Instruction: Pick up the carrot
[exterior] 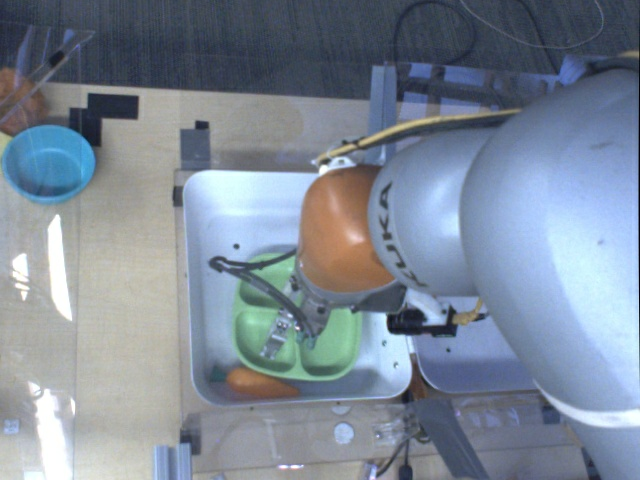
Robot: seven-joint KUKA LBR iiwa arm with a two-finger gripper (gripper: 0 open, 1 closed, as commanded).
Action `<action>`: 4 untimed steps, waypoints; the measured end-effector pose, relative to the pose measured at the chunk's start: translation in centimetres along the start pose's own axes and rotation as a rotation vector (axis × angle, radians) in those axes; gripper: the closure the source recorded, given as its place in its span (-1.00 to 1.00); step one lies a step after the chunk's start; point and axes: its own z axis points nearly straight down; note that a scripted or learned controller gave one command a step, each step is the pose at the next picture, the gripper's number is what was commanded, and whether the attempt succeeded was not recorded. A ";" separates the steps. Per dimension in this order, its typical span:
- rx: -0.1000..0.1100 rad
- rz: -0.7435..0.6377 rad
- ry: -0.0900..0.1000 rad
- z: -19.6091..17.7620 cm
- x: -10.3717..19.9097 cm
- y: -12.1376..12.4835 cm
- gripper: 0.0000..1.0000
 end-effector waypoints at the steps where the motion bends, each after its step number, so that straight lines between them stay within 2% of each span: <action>1: 0.010 -0.038 -0.016 0.5 1.7 2.5 -1.00; 2: -0.018 -0.038 -0.038 -1.1 1.1 3.3 1.00; 3: 0.012 -0.110 0.009 -5.1 -2.9 7.7 1.00; 4: 0.008 -0.388 0.007 -6.6 -9.4 10.5 1.00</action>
